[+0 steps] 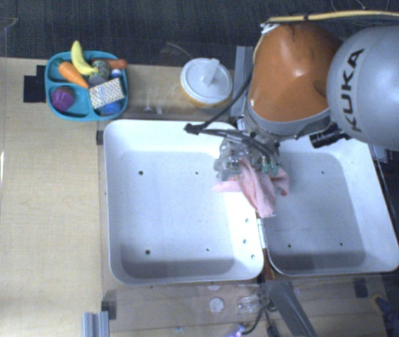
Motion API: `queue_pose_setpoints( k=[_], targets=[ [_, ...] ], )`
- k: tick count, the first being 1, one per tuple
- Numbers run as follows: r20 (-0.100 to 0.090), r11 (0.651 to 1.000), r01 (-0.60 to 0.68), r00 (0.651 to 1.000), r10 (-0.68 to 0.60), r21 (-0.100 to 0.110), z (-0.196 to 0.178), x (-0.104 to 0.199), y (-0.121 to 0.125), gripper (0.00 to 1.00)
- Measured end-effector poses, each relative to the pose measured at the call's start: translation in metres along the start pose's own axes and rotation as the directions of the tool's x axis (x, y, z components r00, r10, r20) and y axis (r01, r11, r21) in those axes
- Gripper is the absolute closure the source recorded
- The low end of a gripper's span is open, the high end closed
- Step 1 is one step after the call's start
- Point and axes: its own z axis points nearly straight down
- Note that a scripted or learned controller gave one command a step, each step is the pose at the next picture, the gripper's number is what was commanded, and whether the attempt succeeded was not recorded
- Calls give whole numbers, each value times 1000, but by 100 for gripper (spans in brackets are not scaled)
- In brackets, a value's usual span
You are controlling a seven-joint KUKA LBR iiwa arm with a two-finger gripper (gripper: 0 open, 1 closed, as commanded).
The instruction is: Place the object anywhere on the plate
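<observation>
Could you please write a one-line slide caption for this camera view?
KUKA arm with its pincer and a pink cloth hanging above the seam between two white bins, blue plate beyond.

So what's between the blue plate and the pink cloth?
In the camera view, between the plate and the cloth lie bare wooden bench, the left bin's rim and its white floor. The lidded cup stands off to the side.

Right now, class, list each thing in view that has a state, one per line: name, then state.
gripper: over the seam between the bins, pink cloth hanging from it.
pink cloth: crumpled, draped downward.
blue tray: filled with toy food.
white cup: lidded, upright.
</observation>
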Motion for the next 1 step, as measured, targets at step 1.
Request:
queue_pose_setpoints(
  k=[1],
  targets=[
    [0, 1000, 0, 1000, 0, 0, 0, 0, 0, 0]
  ],
)
